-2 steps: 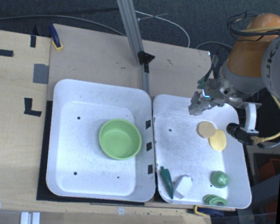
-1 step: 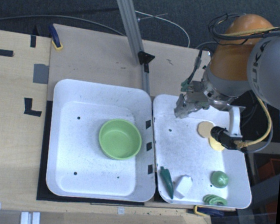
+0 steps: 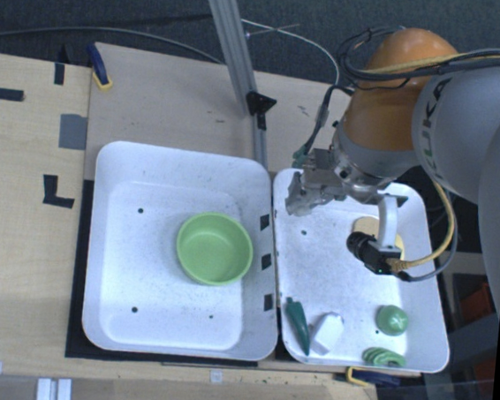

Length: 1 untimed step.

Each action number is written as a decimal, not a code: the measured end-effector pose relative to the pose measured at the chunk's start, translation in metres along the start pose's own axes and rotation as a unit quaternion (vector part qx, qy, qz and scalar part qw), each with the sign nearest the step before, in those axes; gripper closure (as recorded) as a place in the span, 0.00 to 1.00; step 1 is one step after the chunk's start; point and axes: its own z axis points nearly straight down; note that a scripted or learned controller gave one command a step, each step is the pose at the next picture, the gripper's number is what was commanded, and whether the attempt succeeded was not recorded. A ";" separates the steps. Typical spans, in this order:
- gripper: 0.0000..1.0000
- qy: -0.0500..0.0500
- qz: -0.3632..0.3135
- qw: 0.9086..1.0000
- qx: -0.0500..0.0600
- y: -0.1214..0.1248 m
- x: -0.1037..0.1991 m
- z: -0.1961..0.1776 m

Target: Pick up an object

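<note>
We are looking down on the surface (image 3: 179,116), where two white bins are sitting side by side. The left bin (image 3: 128,173) is carrying a green bowl (image 3: 215,248), which is resting upright a little toward that bin's right edge, well apart from its walls.

The arm (image 3: 472,111) is reaching in from the right, its orange band (image 3: 397,72) showing above the wrist. The claw (image 3: 302,198) is hanging over the far left corner of the right bin (image 3: 331,274), close to the wall the two bins share. We cannot tell whether it is open or closed, since the wrist is covering it from above, and we are seeing nothing between its tips.

Small things are lying along the right bin's near edge: a dark green tool-like piece (image 3: 296,324) at the near left corner, a white block (image 3: 329,330) just beside it, a round green object (image 3: 391,320) toward the near right corner, and a flat green ridged piece (image 3: 384,357) against the near wall. A yellowish object (image 3: 368,227) is peeking out near the far right side, partly hidden by the arm's black fitting.
</note>
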 end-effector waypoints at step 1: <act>1.00 0.000 0.000 1.000 0.001 -0.030 0.055 0.009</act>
